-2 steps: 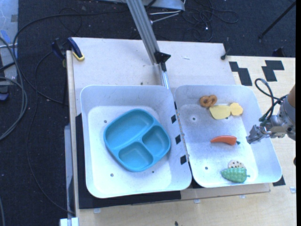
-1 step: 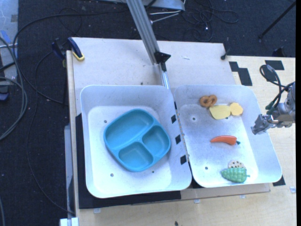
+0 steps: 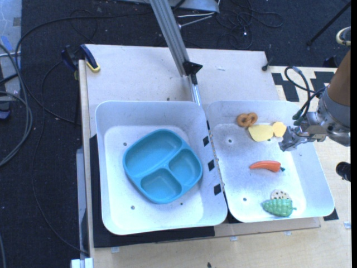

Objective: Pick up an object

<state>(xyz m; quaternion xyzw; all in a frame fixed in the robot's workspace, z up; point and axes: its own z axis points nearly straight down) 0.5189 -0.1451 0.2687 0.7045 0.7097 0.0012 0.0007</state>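
So the pincer [image 3: 287,141] is hovering over the right bin [image 3: 312,166] near its 3 o'clock rim; can't tell from this angle if it's released or clenched, and nothing's visibly in it. Closest pick looks like the yellow piece [image 3: 265,132], just beside it at about 10 o'clock. The carrot [image 3: 265,166] sits at roughly 7 o'clock, long axis running 9-to-3. Pretzel [image 3: 246,119] is further out at 10, corn [image 3: 278,206] down at 6. Loads of bare floor mid-bin, though the rim's tight behind the pincer. Left bin [image 3: 111,149] has the blue tray [image 3: 162,165].
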